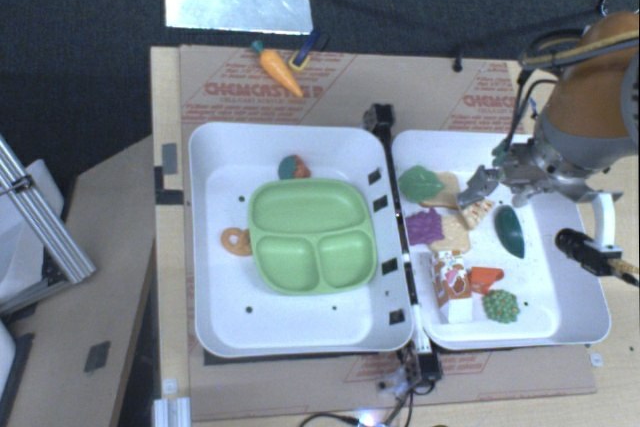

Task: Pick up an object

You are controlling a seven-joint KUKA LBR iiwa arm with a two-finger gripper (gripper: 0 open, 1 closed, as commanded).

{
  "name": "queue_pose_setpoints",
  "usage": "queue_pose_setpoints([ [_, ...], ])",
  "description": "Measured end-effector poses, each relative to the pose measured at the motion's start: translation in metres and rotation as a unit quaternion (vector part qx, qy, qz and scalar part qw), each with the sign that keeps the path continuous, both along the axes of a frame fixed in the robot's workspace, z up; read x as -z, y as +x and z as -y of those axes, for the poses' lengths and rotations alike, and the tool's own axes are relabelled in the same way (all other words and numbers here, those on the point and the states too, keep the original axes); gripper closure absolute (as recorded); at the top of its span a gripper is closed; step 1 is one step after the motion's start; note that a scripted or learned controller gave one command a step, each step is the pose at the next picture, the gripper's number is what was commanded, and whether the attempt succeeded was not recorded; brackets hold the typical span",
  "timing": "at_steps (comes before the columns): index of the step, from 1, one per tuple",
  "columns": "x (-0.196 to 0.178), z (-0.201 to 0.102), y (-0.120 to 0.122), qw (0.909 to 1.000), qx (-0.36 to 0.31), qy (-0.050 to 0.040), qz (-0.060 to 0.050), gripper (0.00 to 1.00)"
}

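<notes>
Two bins sit side by side mid-frame. In the left bin (215, 215) a tray (310, 235) lies at centre, a ring (237, 241) just left of it, a ball (293, 167) just above. The right bin (570, 315) holds a leaf (421, 183) at upper left, grapes (424, 226) below it, a carton (452, 283) and broccoli (501, 305) toward the bottom. A carrot (280, 72) lies above the left bin.

Gripper (483, 187) low, arm from right

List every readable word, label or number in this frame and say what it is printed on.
"CHEMCAST": red print repeated on the brown cardboard sheet under the two white bins, upside down in this view; the smaller red print beside it is too blurred to read.
Red-and-white carton in the right white bin: markings too small to read.
</notes>
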State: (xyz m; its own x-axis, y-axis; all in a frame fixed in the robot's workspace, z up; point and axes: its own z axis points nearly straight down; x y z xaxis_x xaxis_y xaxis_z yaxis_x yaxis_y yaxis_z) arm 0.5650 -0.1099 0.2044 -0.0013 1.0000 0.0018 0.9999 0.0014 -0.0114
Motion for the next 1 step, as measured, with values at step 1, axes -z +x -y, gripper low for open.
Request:
queue_pose_setpoints([
  [1,-0.0067,-0.0001,0.0028,1.0,-0.001,-0.0007,0.006,0.0],
])
